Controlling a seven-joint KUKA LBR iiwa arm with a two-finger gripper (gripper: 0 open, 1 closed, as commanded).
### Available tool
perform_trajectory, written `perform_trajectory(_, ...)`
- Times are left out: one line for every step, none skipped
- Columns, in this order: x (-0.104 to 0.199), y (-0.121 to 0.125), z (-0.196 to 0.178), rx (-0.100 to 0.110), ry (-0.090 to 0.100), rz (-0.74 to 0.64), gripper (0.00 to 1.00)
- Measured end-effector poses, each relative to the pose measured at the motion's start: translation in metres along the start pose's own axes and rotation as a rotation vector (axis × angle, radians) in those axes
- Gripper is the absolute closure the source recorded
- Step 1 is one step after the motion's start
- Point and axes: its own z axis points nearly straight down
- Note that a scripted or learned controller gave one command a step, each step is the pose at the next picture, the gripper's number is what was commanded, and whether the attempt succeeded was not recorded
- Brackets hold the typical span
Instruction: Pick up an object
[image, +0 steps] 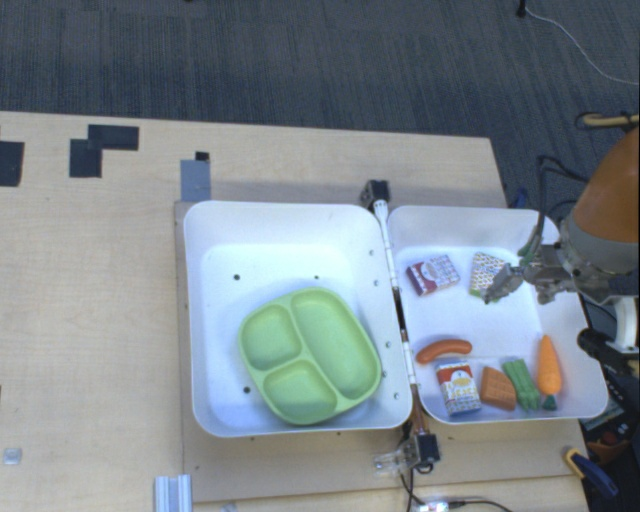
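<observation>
Camera view: your hand (507, 281) is hanging over the upper part of the right bin (590, 400), coming in from the right edge with the orange-banded wrist behind it. The fingers (497, 288) look spread a bit, with nothing between them, though it's blurry there so take that as my best read.

The closest thing to grab is the patterned packet (486, 268). It sits just beside the fingertips, a touch up and to the left in the view, maybe partly under them. That's the relation your next move hangs on: hardly any sideways travel, mostly a drop. The packet looks flat and squarish, so no real long axis to line up with.

Next nearest is the red box (433, 274), further left in the same upper band and lying tilted.

Everything else is down along the near wall, well apart from the hand: sausage (443, 350) lying roughly left-right, a carton (457, 387), an orange wedge (497, 388), a green piece (522, 385), and a carrot (548, 365) standing roughly up-down in the view. Those last three are packed close together, so I'd guess they're a fiddlier pick.

The left bin (200, 300) just has the green tray (310, 355) in it, far across the divider from the hand.

Both bins sit on the desk (90, 350).
</observation>
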Motion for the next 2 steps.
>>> perform_trajectory(0.044, -0.032, 0.078, -0.003, 0.0, 0.001, 0.0)
perform_trajectory(0.044, -0.03, 0.067, -0.009, -0.001, 0.0, 1.0)
